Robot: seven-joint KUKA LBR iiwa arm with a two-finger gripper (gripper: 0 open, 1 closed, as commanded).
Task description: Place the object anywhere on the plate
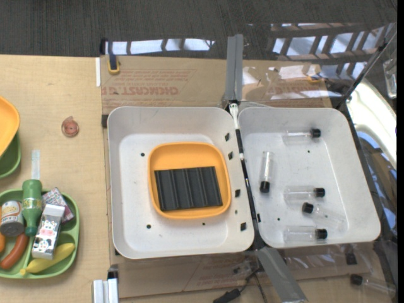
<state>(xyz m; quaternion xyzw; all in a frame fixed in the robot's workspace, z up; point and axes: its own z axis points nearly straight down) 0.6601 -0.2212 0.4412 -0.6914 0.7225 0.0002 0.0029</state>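
Tubes [265,171] lie loose in the right bin [341,232], awaiting pickup; the orange plate [188,153] (a dark ridged insert on it) fills the left bin. Tool state: cannot tell.

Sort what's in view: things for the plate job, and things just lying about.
For the job:
yellow plate in the left bin
clear vials with black caps in the right bin

Lying about:
green tray of toy food
green bottle
small pink disc
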